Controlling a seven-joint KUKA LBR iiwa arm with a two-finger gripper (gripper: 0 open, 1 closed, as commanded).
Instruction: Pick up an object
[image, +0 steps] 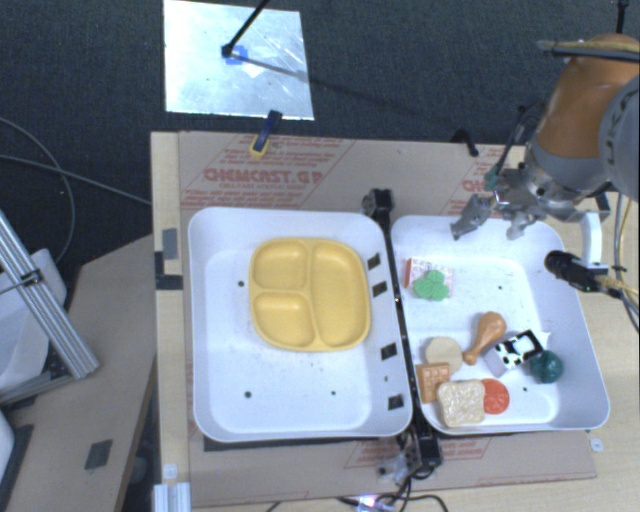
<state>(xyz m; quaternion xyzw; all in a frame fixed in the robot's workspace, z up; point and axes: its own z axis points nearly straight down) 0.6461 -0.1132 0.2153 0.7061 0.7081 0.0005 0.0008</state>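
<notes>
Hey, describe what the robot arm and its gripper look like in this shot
The arm is a rounded grey body with a broad orange band above the wrist. Its gripper is grey metal with two slim fingers. Thin dark cables run alongside the wrist.

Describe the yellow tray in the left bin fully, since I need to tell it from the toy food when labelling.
The yellow tray is a rounded-corner rectangle of what looks like matte plastic, moulded with raised ridges into three compartments: two on the left, one above the other, and a taller one on the right. All three look bare. It lies flat and upright on the floor of the left bin, a little above the bin's middle and turned slightly. It touches only the bin floor, well apart from the gripper.
</notes>
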